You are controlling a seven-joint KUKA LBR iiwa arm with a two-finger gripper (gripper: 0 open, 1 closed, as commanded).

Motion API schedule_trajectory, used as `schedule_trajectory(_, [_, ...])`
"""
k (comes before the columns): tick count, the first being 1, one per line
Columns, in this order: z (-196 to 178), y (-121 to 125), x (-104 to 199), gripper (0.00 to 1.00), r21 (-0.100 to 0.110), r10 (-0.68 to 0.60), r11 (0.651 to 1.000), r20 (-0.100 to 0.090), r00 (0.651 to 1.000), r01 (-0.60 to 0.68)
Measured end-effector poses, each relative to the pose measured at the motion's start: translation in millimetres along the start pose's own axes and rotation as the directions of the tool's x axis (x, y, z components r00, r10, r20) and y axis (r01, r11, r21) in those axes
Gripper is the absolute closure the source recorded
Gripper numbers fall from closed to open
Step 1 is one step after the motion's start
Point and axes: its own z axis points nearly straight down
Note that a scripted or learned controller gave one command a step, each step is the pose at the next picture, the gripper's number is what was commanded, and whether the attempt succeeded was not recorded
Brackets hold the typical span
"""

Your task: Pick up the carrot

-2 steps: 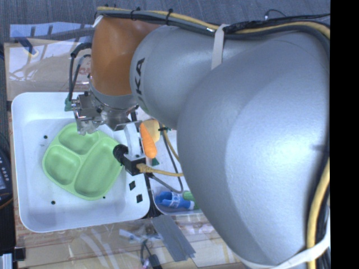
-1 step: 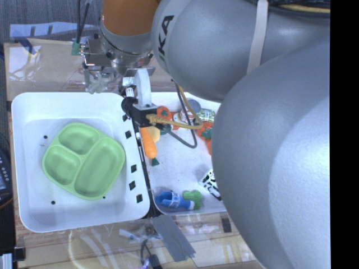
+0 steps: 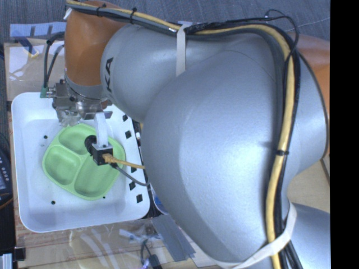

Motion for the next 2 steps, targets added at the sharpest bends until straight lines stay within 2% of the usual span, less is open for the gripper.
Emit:
schedule_trajectory(1, [102.3, -55.2, -9.2, 1.00, -0.001, 0.041, 0.999, 0.000, 0.999, -0.041])
schedule_trajectory(2, [79.3, -82.8, 5.5, 1.00, -0.003, 0.075, 0.997, -0.002, 0.997, -0.075])
